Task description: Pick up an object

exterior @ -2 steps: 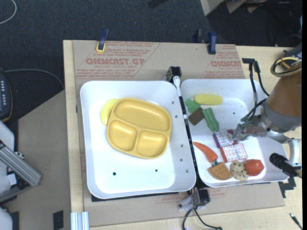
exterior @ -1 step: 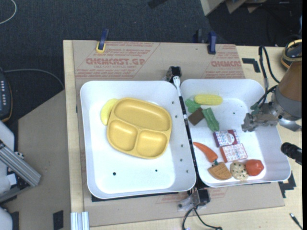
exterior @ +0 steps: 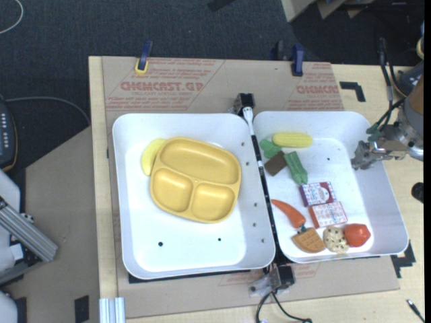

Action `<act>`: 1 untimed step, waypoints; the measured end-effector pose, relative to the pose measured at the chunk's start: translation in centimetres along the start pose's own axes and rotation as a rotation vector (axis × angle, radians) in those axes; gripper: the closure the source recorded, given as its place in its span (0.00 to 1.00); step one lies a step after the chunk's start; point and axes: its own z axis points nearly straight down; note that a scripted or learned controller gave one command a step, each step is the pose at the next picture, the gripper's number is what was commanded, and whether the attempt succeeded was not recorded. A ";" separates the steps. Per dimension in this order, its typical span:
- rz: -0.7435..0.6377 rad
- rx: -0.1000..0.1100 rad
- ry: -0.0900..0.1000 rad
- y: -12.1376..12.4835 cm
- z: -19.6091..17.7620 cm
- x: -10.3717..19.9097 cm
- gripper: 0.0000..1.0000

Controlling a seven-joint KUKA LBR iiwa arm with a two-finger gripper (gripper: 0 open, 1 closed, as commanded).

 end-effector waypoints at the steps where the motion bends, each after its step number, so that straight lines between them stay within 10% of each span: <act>1: 0.001 0.006 0.002 0.0 0.3 0.0 1.00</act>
